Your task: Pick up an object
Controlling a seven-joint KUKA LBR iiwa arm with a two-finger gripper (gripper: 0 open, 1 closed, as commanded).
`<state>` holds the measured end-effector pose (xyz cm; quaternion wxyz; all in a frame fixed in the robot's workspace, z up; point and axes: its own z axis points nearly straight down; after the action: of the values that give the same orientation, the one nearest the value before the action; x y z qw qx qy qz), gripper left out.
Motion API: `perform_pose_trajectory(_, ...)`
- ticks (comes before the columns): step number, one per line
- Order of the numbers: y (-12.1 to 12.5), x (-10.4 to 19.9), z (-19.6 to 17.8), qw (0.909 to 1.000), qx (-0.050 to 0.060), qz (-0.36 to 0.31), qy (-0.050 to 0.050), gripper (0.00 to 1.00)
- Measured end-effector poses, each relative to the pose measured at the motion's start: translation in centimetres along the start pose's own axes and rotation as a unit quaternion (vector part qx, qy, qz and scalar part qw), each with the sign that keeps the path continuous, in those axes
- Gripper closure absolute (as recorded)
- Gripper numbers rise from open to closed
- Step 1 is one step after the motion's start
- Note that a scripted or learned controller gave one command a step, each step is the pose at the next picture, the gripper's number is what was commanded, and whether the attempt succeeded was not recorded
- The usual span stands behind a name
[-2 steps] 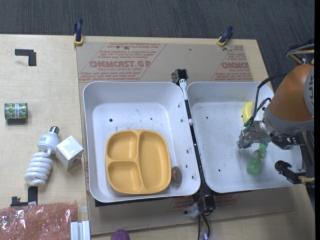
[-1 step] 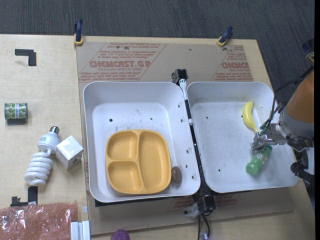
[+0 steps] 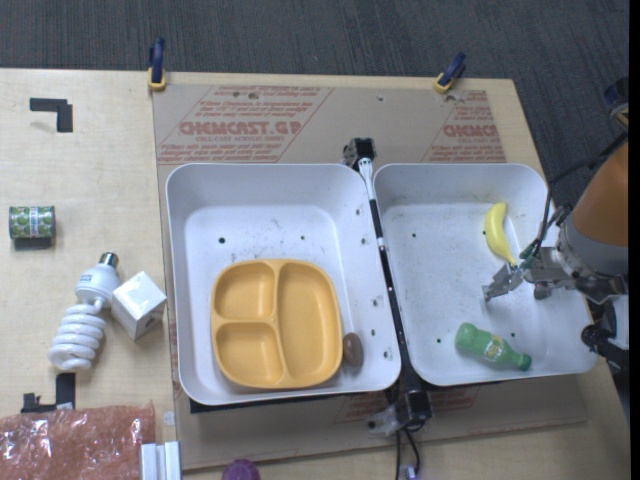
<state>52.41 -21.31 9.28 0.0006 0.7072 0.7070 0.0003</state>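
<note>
**Gripper low in the right bin, beside the banana**

The gripper [image 3: 503,286] sits in the right bin [image 3: 440,183], its fingers slightly apart and holding nothing. The banana [image 3: 496,230] lies just above them, near the bin's right wall. The green bottle [image 3: 488,347] lies below, apart. The brown board [image 3: 250,118] behind reads "CHEMCAST".

Yellow banana [image 3: 496,230], green bottle [image 3: 489,347], yellow-orange divided plate [image 3: 277,323], white bins [image 3: 190,268], white spiral bulb [image 3: 82,323], brown board [image 3: 250,123] with red print
</note>
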Motion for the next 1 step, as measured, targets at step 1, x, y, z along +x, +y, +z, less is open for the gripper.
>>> perform_pose_trajectory(1, -4.67, 5.35, 0.05, 1.0, 0.001, 0.0, 0.0, 0.0)
